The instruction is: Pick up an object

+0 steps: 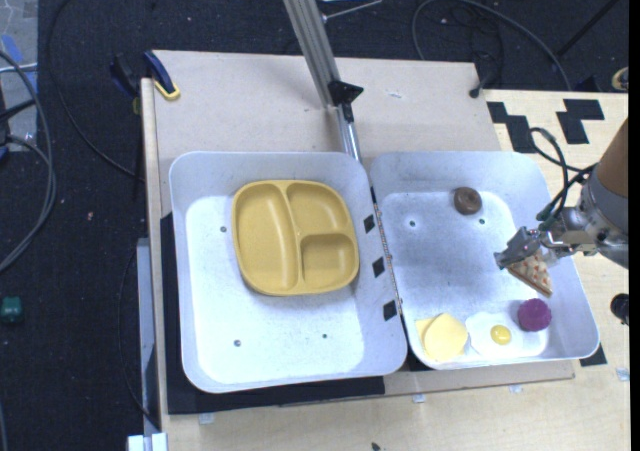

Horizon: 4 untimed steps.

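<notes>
Grey hand (517, 251) touching pizza slice (533, 274), right bin (440, 174)

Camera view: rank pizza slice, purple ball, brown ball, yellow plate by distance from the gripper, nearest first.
1. Pizza slice, right at the gripper, right bin's right side.
2. Purple ball, just below it, near the bin's bottom edge.
3. Brown ball, up-left, top of the right bin; close to the purple ball's distance, slightly farther.
4. Yellow plate, left bin.

1. One fixed camera looks down at a slant from above the bench (260, 99); far enough to take in both bins.
2. The left bin (200, 269) sits near centre; floor lies beyond the bench.
</notes>
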Tool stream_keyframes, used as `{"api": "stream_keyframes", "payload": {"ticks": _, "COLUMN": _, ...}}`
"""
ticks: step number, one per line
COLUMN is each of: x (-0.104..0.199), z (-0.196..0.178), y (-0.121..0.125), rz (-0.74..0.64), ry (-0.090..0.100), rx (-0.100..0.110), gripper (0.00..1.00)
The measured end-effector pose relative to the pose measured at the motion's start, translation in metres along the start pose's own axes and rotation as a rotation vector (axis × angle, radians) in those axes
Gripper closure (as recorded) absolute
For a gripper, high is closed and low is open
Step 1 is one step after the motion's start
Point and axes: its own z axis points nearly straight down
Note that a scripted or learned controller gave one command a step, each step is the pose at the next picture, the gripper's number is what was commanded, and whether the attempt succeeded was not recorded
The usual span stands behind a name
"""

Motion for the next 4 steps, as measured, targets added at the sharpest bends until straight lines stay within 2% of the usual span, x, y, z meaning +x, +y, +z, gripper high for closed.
{"api": "stream_keyframes", "payload": {"ticks": 1, "x": 0.000, "z": -0.053, "y": 0.002, "rz": 0.000, "ry": 0.000, "rx": 0.001, "gripper": 1.00}}
{"api": "stream_keyframes", "payload": {"ticks": 3, "x": 0.108, "z": -0.024, "y": 0.015, "rz": -0.004, "ry": 0.004, "rx": 0.007, "gripper": 1.00}}
{"api": "stream_keyframes", "payload": {"ticks": 4, "x": 0.169, "z": -0.029, "y": 0.020, "rz": -0.005, "ry": 0.004, "rx": 0.006, "gripper": 1.00}}
